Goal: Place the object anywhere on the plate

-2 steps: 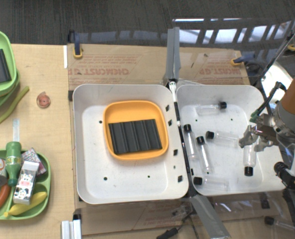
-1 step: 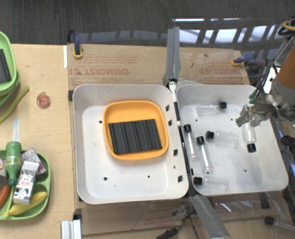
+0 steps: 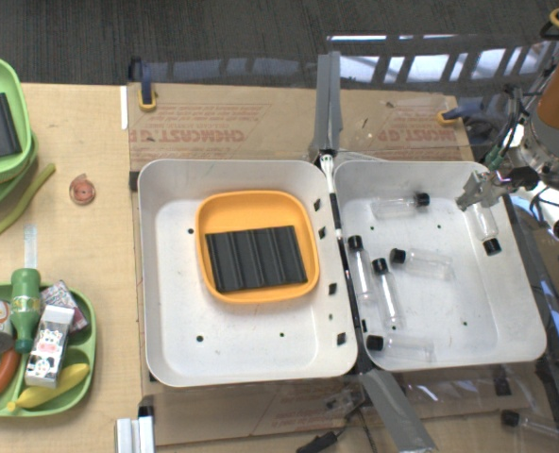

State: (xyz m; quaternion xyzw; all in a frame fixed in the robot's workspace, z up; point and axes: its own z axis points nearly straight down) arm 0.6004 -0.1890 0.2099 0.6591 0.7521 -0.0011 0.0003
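White right bin [image 3: 516, 338] holds clear, black-capped tubes [image 3: 385, 289].

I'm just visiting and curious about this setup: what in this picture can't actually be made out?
- Gripper, camera view: small and blurred over the right bin; open or shut is unclear.
- Clear tubes: transparent against white, so an exact count is uncertain.
- Arm: cut off by the right edge.
- Yellow plate: a dark ridged insert hides its middle.
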